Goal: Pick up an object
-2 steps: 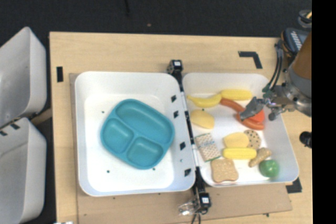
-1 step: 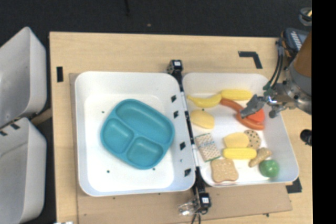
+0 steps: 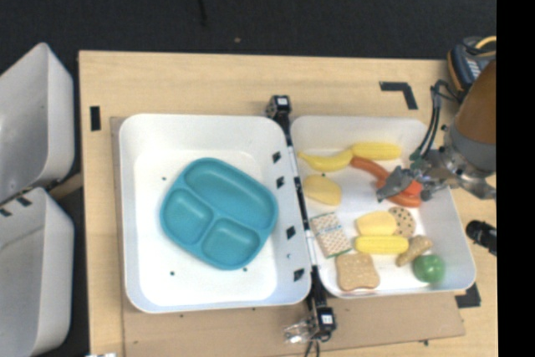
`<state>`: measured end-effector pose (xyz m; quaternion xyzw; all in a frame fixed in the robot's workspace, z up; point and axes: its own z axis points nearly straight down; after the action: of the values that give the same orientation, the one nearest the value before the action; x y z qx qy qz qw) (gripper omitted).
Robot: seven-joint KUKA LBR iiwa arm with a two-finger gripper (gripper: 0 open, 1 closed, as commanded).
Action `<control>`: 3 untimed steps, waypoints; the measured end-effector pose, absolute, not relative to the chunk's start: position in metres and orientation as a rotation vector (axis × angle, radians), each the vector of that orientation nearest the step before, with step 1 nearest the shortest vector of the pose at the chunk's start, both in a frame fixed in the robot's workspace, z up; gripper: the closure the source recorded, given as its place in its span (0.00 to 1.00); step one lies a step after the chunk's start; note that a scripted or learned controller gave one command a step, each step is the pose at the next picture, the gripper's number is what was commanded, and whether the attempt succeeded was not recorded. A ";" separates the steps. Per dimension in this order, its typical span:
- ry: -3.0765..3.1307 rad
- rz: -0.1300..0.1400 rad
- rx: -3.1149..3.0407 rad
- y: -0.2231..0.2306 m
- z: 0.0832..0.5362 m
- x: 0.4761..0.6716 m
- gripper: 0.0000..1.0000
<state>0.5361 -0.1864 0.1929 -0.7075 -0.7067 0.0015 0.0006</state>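
The gripper [image 3: 398,185] (finger state unclear) hovers over the orange carrot [image 3: 378,172].

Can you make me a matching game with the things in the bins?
Things:
1. plate
2. banana
3. green ball
4. toast

Places:
A. right bin, far-left part
B. left bin
C. near edge of the right bin, left of the green ball
D. near right corner of the right bin

Pairs: 1-B, 2-A, 3-D, 4-C
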 end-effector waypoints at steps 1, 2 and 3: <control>-2.218 0.004 -2.223 -0.187 0.150 0.535 0.00; -2.224 0.001 -2.233 -0.190 0.102 0.536 0.00; -2.221 -0.004 -2.246 -0.193 0.117 0.539 1.00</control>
<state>0.5388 -0.1931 0.1171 -0.7110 -0.7032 -0.0014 -0.0087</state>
